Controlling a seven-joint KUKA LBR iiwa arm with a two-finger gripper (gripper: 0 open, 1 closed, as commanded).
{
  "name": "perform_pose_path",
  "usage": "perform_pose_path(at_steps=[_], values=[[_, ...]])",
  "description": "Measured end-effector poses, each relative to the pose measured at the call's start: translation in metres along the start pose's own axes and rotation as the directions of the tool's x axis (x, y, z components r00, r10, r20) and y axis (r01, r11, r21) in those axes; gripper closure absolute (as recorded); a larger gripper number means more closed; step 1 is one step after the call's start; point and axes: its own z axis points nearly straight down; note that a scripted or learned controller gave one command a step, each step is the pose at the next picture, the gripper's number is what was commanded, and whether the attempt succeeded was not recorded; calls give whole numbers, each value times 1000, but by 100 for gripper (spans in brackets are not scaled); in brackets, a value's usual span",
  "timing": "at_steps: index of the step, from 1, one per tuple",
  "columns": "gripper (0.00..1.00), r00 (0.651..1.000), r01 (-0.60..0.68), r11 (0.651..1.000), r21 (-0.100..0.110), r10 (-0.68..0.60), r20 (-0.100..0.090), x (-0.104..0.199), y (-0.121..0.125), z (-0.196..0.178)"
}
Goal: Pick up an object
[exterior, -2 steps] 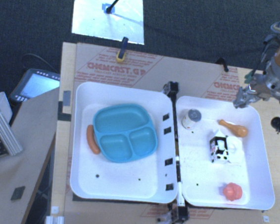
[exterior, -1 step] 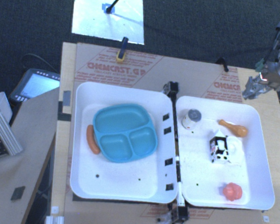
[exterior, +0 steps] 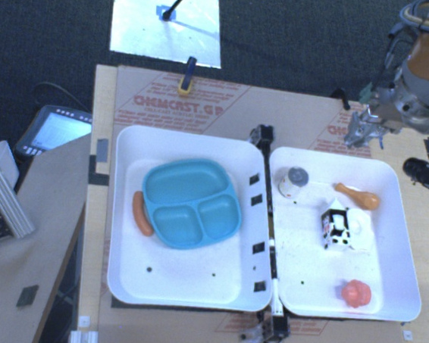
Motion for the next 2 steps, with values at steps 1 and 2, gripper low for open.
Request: perform_pose_path(at_steps=[1,2], values=[[100,1000,-1,1000,2,1,0,45,-8,18],[100,1000,1,1000,0,-1,-1,103,-5,20]])
